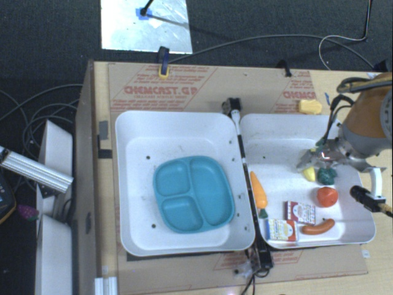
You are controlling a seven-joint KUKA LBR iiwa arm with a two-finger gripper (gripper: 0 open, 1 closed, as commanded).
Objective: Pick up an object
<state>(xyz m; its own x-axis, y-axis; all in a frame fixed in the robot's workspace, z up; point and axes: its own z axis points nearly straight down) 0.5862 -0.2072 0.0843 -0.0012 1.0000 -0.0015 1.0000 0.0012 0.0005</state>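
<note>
My gripper (319, 157) hangs low over the right bin (276, 134), near its right wall. Just under it lie a small yellow piece (309, 174) and a dark teal piece (326, 176), close together. A red-orange tomato (327, 196) sits below them. Toward the front of the bin lie a brown sausage (317, 227) and two small printed boxes (299, 212) (281, 230). An orange carrot (259, 191) rests along the bin's left wall. I see nothing lifted.
The left bin (135, 140) holds a blue divided plate (193, 193). A yellow block (310, 107) lies on the cardboard behind the right bin. The arm (368, 125) and its cables crowd the right edge.
</note>
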